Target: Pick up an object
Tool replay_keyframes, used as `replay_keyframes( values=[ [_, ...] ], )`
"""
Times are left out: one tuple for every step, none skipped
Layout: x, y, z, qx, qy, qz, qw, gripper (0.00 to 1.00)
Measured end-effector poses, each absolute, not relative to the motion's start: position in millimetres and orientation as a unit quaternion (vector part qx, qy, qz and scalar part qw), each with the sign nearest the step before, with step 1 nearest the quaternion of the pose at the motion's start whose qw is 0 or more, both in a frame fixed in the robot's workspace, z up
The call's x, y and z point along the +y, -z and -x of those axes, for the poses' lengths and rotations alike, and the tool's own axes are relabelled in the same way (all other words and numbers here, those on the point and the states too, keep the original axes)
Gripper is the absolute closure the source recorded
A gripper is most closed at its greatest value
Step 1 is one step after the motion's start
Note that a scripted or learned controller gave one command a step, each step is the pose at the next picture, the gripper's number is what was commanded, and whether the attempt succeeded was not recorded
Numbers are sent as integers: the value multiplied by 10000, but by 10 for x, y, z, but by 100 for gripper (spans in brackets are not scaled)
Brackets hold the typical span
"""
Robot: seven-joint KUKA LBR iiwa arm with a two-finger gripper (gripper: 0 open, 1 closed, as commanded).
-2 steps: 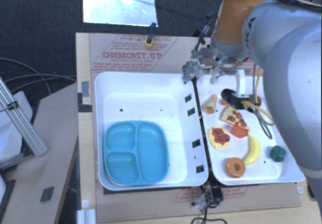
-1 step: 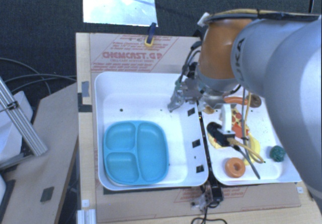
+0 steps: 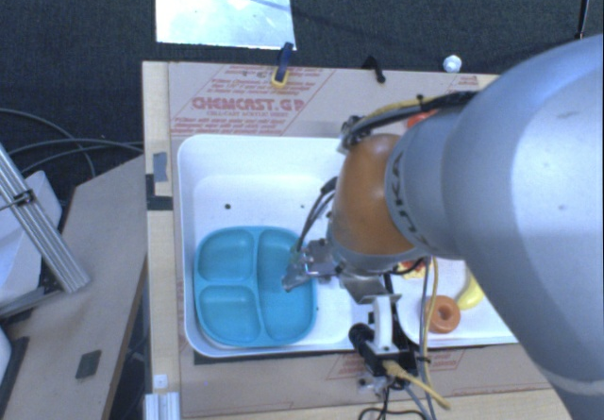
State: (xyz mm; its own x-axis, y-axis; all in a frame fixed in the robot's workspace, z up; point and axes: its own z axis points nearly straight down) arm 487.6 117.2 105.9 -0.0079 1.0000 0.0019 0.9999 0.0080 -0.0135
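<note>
The arm's grey bulk fills the near right, its orange band [image 3: 368, 196] above the wrist. The tool [image 3: 300, 272] hangs over the right edge of a blue tray [image 3: 236, 286]; whether it is open or shut, I cannot tell. The tray, smooth plastic with rounded compartments, lies in the left white bin [image 3: 203, 182], stretching toward 9 o'clock from the tool. Toward 3 o'clock sit an orange ring-shaped object [image 3: 444, 314] and a yellow curved object [image 3: 469, 294]. Farther back the brown bench [image 3: 245, 97] carries printed lettering.

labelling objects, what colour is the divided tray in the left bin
Light blue, a compartmented tray, seen in the camera view.
</note>
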Motion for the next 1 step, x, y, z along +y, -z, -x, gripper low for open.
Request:
replay_keyframes(
  values=[
    [1631, -2633, -5436, -7106, 95, 7036, -46, 0]
  ],
)
